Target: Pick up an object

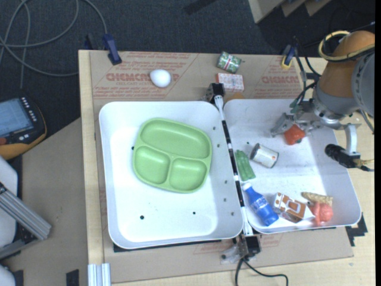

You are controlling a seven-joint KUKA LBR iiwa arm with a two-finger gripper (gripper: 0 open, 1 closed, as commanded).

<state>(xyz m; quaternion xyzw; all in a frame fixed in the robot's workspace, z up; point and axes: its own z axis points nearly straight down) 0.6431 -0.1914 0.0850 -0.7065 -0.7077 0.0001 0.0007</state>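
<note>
The arm enters from the right, with the orange band above the wrist. The end effector (293,128) is positioned over the upper part of the right bin (333,177). Its fingers (280,126) are spread apart, and a small red-orange object (293,136) sits between them, just under the wrist. Whether the fingers touch this object cannot be determined.

Contents of the right bin:
- A white cylinder with a dark end (264,155) lies on its side near the middle, below and left of the end effector.
- A green packet (244,165) lies along the left wall.
- A blue bottle (261,206) lies tilted near the lower left corner.
- A brown and white carton (289,207) lies just beside the bottle.
- A pink toy (322,211) lies in the lower right corner, with a tan piece (315,197) just above it.

The left bin (116,177) holds a green divided plate (172,155) with three compartments.

On the table (190,70) beyond the bins lie a white egg-shaped object (159,77), a small green can (229,61) and a small printed packet (230,81).
</note>
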